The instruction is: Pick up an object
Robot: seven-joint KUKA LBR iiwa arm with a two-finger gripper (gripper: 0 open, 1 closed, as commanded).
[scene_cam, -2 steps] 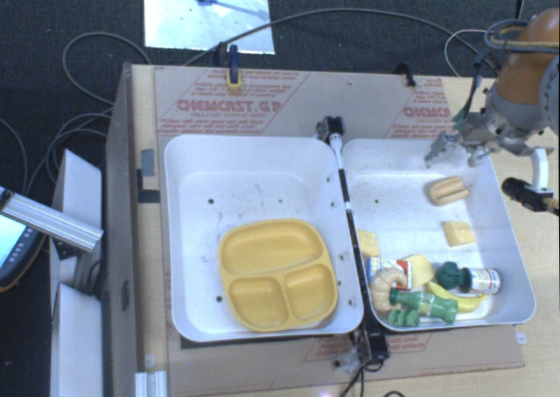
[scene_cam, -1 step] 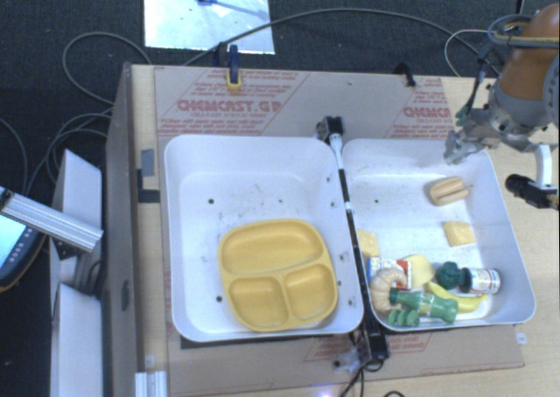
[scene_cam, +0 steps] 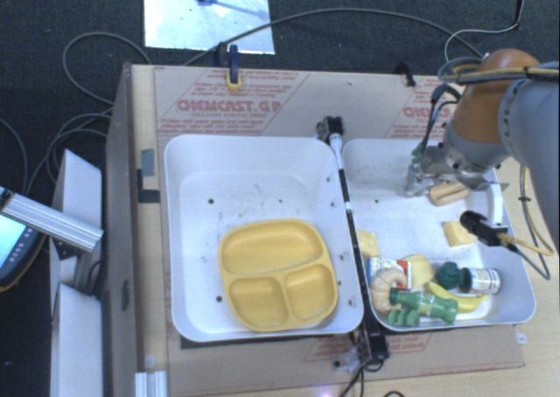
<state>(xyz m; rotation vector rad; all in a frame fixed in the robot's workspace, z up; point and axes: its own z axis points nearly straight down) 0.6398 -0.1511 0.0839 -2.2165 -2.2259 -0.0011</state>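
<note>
Reaching into the right bin (scene_cam: 385, 163) at its far end, the jaws (scene_cam: 423, 178) hang beside a tan block (scene_cam: 447, 191); whether they are apart I cannot tell. Other toys crowd the near corner, leaving this block easier to approach.

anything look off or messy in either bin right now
Nothing is spilled or broken. The right bin has its toys heaped in the near corner: a green bottle lies on its side across a yellow banana. The yellow divided tray sits slightly askew in the left bin.
</note>
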